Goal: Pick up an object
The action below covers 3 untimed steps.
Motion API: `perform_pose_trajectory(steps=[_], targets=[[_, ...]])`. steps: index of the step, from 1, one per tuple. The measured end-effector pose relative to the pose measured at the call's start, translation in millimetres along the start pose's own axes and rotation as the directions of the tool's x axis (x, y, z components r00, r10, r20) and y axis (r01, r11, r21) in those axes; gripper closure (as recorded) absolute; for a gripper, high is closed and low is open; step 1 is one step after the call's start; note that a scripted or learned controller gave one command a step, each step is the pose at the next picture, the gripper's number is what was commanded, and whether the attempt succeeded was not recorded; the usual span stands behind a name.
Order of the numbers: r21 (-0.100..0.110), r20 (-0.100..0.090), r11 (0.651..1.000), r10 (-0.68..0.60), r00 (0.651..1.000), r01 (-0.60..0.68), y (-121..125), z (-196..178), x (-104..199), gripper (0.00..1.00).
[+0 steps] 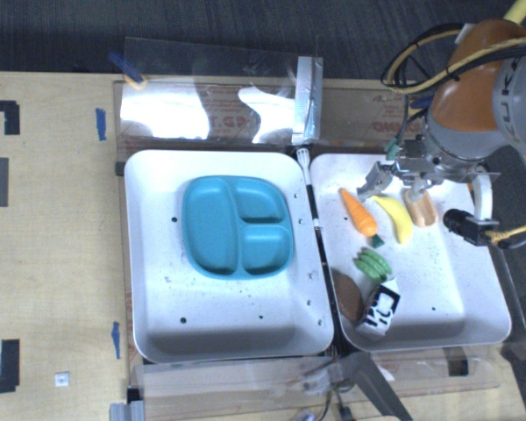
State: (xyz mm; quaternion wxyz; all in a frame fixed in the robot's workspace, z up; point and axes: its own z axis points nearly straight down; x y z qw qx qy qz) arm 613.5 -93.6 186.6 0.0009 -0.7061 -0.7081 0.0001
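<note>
At the near edge of the right bin (pixel 486 318) a small black-and-white box (pixel 381 308) leans beside a brown round thing (pixel 348 298) tucked against the wall between the bins. Just beyond them lies a green pod-like piece (pixel 372 262). Further in, a carrot (pixel 359 212) lies slanted, its tip towards the far-left corner, and a banana (pixel 395 217) sits just beside it, running roughly the same way. A tan roll-shaped piece (pixel 422 210) lies on the banana's other side.

The gripper (pixel 403 172) hangs above the far part of this bin, over the cluster — the banana and the roll lie just nearward of it, the carrot a little to its left. Its metal fingers (pixel 374 181) look spread apart, with nothing between them. In my judgement the banana is the likeliest pick, and its long axis asks for fingers closing across it — not along it.

The left bin (pixel 149 323) holds a blue divided plate (pixel 238 226).
</note>
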Motion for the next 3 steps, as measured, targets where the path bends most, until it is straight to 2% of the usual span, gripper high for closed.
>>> perform_pose_trajectory(steps=[1, 2, 3], targets=[[-0.008, 0.001, 0.992, 0.122, 0.993, -0.122, -5, 99, 4, 0.0], [-0.013, 0.0, 0.992, 0.125, 0.992, -0.125, -4, 87, 3, 1.0], [0.017, 0.003, 0.972, 0.236, 0.972, -0.236, 50, 3, 13, 1.0]])
